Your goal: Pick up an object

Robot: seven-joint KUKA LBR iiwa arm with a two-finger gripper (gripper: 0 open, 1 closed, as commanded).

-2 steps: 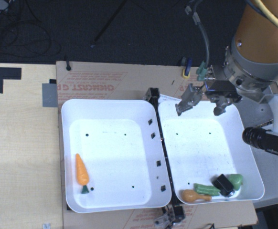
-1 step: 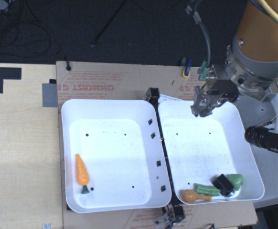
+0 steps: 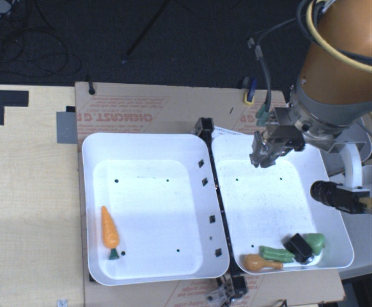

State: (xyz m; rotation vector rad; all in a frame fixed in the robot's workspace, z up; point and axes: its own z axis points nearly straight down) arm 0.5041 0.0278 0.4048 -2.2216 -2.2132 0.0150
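Note:
An orange toy carrot (image 3: 110,228) with a green stem lies near the left wall of the left bin (image 3: 141,144). In the right bin (image 3: 336,216), along its front edge, lie an orange-tan pear-shaped toy (image 3: 260,263), a green vegetable toy (image 3: 277,254), a black block (image 3: 299,247) and a light green piece (image 3: 316,240). My gripper (image 3: 263,159) hangs over the far left part of the right bin, well away from those objects. Nothing shows between its fingers.
A black divider (image 3: 211,190) with clips runs between the two bins. The arm's orange band and grey body fill the upper right. A black cylindrical fixture (image 3: 333,196) juts in at the right bin's right edge. Cardboard lies beneath the bins.

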